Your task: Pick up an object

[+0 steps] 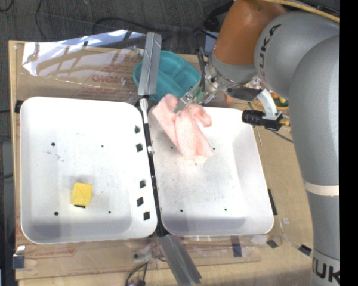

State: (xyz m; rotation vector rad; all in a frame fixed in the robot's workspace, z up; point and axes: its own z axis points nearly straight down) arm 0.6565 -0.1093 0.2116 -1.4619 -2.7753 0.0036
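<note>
Cloth is what the arm has hold of: a soft pink cloth, all crumpled, hangs from the two-finger gripper over the back of the right white bin. The thin metal fingers pinch the top edge of the cloth and look nearly closed on it. The lower part of the cloth droops down toward the bin floor, and I cannot tell if it touches. A teal plastic bowl sits just behind the bin, close to the gripper. Over in the left white bin a small yellow block lies alone near the front.

I think this is the lifting step. Next the arm needs to go straight up, slowly, so the floppy cloth does not slip out of that small pinch.
</note>
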